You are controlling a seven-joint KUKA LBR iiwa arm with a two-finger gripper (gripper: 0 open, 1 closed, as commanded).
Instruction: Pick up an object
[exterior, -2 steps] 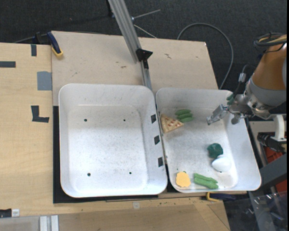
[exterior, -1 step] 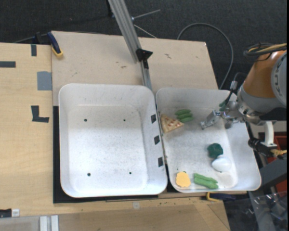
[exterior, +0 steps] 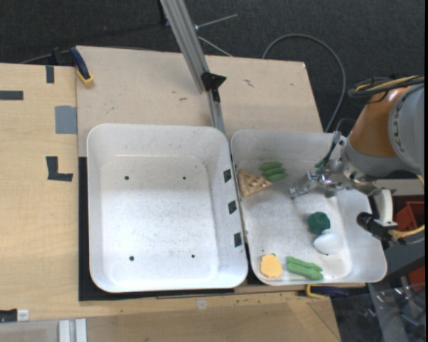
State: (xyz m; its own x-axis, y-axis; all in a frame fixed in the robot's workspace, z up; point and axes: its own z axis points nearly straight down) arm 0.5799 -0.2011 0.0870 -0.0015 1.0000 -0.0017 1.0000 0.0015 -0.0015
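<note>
Jaws (exterior: 299,189) hover, perhaps apart, left above dark green ball (exterior: 318,223).

Arm (exterior: 389,134) is reaching in from the right edge of the camera view, grey body with the orange band sitting above the wrist. Wrist is angling down and left over the right bin (exterior: 357,262), near its far right corner. Gripper (exterior: 299,189) is pointing left toward bin middle, holding nothing visible.
</note>
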